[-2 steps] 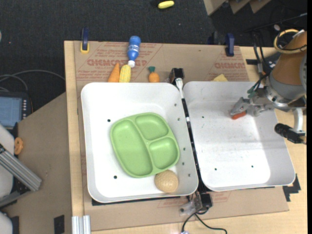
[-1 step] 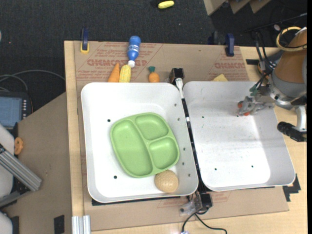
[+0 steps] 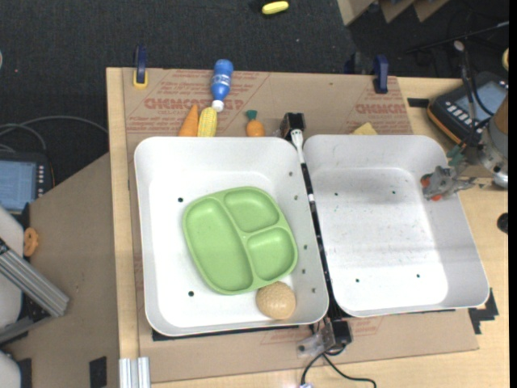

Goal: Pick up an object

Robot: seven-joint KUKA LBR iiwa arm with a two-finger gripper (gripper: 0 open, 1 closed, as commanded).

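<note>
The tool [image 3: 436,183] sits over the right bin's [image 3: 388,297] right edge; whether it is apart or together I cannot tell. In the left bin [image 3: 161,217], a green divided plate [image 3: 240,238] lies mid-bin, a tan ball [image 3: 276,301] touching its near edge

A small grey metal end effector [image 3: 440,183] with an orange-red spot and pale housing behind.

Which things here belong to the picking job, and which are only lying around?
For the job: green tray and tan ball in the left bin; gripper at the right bin.
Lying about: bottle, corn, two carrots, yellow thing on floor.
</note>
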